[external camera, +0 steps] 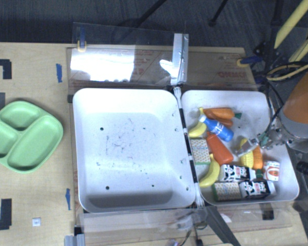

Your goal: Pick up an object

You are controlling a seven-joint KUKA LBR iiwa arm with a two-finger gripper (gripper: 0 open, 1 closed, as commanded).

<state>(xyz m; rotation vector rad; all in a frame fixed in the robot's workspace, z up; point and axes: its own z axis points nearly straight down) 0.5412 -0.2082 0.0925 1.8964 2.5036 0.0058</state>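
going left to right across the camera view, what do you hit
green divided plate → left white bin → banana → blue bottle → gripper → arm's orange band

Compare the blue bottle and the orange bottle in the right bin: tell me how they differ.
Colour: the blue bottle is blue with a white cap; the orange bottle is orange all over. Size: the orange bottle looks bulkier than the blue bottle. Place: the blue bottle lies nearer the bin's far side, just below the carrot; the orange bottle lies nearer the middle. Both lie on their sides, slanted, in the right bin.
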